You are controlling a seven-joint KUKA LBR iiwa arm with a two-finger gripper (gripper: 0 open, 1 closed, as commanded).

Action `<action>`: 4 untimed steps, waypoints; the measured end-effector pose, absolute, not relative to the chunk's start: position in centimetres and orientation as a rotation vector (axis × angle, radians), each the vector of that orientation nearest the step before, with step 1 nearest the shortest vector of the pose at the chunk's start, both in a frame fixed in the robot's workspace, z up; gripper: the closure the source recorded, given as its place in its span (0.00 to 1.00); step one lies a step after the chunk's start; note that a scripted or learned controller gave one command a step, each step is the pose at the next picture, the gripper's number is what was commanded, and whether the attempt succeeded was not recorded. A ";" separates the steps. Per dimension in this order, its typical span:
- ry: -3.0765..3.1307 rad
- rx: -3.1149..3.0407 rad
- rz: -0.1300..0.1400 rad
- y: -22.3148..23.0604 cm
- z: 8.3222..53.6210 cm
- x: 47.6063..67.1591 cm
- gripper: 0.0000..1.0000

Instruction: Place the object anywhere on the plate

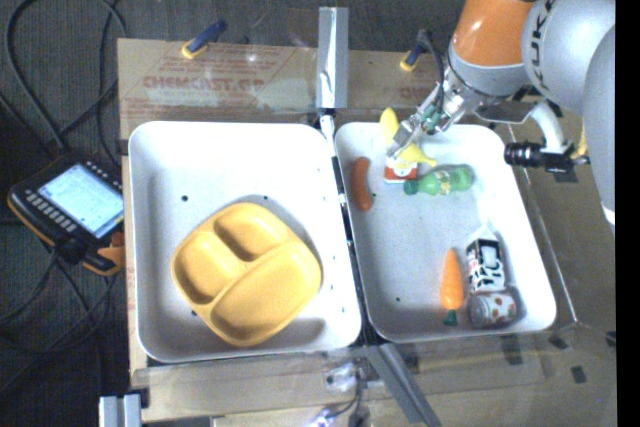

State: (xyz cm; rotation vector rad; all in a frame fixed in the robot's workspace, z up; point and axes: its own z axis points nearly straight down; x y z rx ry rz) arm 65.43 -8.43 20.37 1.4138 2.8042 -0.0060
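Observation:
A yellow divided plate (247,271) lies in the left bin (160,155), toward its front. My gripper (407,149) hangs low over the back of the right bin (520,215), right above a yellow banana-like piece (389,123) and a small red and white item (398,173). A green bottle (442,181) lies just to the right of the gripper tip. I see nothing clearly held.
A brown sausage (361,185) lies by the right bin's left wall. At the front right are an orange carrot (452,279), a black and white carton (487,264) and a can (494,308). A handheld controller (72,207) sits left of the bench.

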 end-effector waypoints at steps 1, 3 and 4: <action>2.773 1.482 -0.003 -0.8 18.0 62.3 1.00; 2.885 1.241 -0.005 1.6 25.0 57.0 1.00; 2.903 1.203 -0.005 -0.6 18.8 58.2 1.00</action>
